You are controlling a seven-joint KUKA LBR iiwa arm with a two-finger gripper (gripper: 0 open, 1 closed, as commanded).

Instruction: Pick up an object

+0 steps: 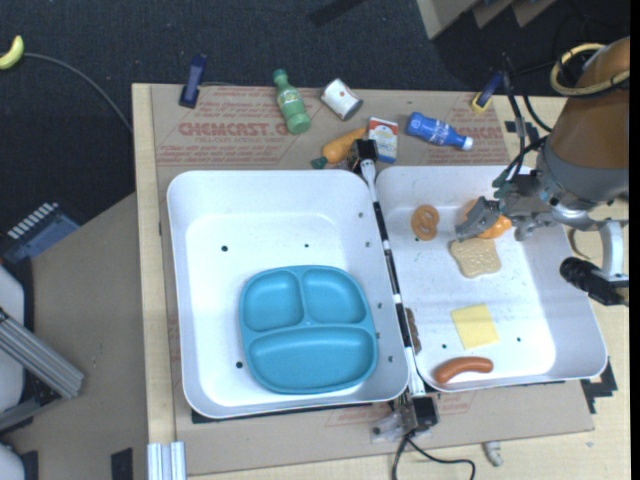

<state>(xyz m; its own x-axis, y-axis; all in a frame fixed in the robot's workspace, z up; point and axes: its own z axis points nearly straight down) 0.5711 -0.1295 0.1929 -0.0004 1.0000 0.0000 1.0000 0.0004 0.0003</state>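
Observation:
My gripper (483, 218) hangs low over the upper part of the right bin (560, 353), reaching in from the right. A small orange object (495, 229) lies right against it, partly hidden by the gripper. Just below sits a tan cracker-like piece (475, 258). A brown ring-shaped pastry (425, 221) lies to the left, near the bin's divider. A yellow square slice (473, 325) and a reddish sausage (462, 369) rest nearer the front of the same bin.
The left bin (200, 218) holds a blue divided plate (308, 328). Behind the bins on the bench lie a green bottle (292, 103), a white can (341, 98), a small carton (381, 138) and a blue bottle (438, 131).

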